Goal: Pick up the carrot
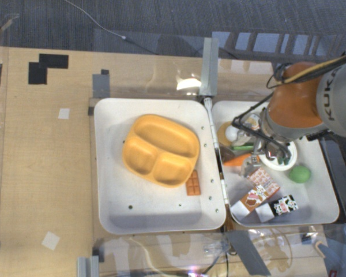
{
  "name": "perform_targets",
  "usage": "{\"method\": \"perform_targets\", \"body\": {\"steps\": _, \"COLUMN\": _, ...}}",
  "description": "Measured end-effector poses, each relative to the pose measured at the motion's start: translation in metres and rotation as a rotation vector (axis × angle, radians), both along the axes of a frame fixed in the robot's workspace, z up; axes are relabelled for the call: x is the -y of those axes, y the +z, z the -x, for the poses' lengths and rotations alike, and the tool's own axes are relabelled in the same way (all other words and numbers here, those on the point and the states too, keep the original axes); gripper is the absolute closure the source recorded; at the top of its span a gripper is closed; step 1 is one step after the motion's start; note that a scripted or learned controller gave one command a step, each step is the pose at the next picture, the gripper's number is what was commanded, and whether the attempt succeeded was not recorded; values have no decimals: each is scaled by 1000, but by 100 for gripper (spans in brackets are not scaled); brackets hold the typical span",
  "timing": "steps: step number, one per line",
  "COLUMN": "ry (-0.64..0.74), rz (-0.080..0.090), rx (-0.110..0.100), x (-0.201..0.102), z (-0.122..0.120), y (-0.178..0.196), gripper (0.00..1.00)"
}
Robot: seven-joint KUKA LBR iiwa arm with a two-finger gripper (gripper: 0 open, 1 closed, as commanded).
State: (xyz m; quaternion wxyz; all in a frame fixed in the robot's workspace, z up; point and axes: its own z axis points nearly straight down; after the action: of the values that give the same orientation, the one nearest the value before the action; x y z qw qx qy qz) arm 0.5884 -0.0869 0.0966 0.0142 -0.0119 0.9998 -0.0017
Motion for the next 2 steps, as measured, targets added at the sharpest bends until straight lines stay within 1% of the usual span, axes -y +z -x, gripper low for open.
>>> {"method": "perform_targets", "body": {"steps": 1, "ry": -32, "rz": -4, "rx": 4, "x": 2, "z": 4, "y": 0, "gripper": 0}}
{"method": "perform_targets", "body": {"steps": 2, "ry": -131, "rz": -5, "rx": -8, "x": -3, "z": 1, "y": -5, "gripper": 0}}
